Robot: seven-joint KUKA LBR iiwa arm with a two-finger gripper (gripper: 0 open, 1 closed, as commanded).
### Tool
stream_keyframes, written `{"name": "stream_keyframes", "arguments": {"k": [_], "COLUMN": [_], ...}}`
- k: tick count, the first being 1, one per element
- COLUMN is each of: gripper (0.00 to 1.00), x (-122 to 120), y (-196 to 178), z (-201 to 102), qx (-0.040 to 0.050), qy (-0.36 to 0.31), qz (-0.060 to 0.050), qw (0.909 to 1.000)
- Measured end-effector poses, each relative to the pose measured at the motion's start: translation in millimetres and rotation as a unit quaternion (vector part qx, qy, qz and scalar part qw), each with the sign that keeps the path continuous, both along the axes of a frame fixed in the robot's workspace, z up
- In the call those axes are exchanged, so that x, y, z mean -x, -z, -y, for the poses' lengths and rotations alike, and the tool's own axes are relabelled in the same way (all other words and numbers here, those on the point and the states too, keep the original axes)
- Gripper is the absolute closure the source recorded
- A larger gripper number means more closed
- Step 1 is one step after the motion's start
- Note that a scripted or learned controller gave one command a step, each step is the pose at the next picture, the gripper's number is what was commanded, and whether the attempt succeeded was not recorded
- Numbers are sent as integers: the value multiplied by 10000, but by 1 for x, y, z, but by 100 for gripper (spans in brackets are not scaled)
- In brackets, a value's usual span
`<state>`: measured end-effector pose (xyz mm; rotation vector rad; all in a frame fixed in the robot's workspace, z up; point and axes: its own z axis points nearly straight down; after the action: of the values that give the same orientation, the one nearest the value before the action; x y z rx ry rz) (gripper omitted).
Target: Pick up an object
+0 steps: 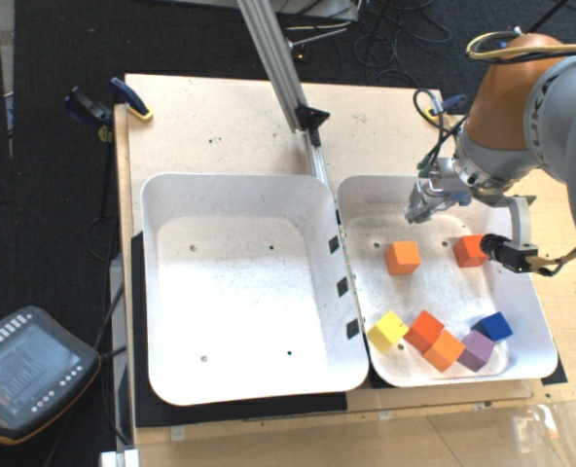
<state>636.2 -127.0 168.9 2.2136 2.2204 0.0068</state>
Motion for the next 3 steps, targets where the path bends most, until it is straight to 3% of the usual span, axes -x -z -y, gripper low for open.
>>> {"name": "stream_keyframes", "arguments": {"k": [1,3], "gripper": [100,100], "x": [-2,47], "y": [-54,-56], "z": [0,-106], "qx": [1,-18], "qy": [0,-26], "qz": [0,-50], "qw": [10000,10000]}}
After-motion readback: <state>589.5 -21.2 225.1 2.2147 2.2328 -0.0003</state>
